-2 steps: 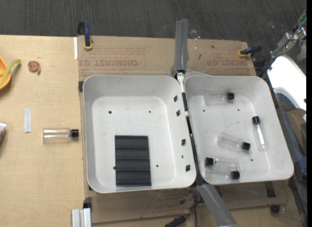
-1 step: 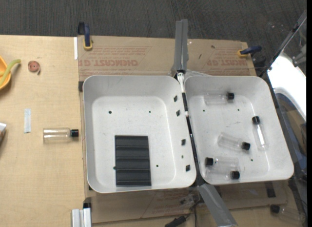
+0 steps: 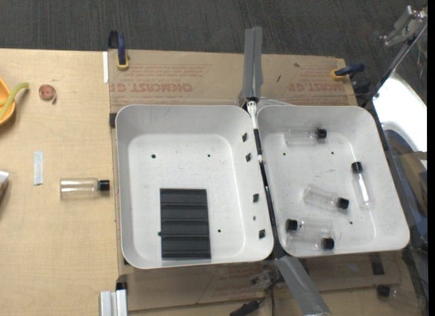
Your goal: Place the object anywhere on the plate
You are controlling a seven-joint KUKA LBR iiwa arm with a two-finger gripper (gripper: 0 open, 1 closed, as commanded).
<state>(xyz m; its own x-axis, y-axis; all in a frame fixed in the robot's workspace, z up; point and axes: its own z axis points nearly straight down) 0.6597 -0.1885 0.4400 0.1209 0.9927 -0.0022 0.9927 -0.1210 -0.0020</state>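
Five clear vials [image 3: 326, 200] in right bin [image 3: 380, 145], one dark plate [image 3: 184, 223] in left bin [image 3: 136, 172]

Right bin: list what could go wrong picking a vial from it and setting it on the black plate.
1. The clear vials in the right bin are transparent and hard to see against the white floor, so a grasp could miss.
2. Two vials near the front wall lie close together; the fingers might nudge both.
3. The round vials could roll off the ridged black plate in the left bin.

Evenly and brightly lit from overhead. Soft shadows inside the white bins [image 3: 129, 172]; mild glare at the right edge. Slightly grainy, fairly sharp throughout.
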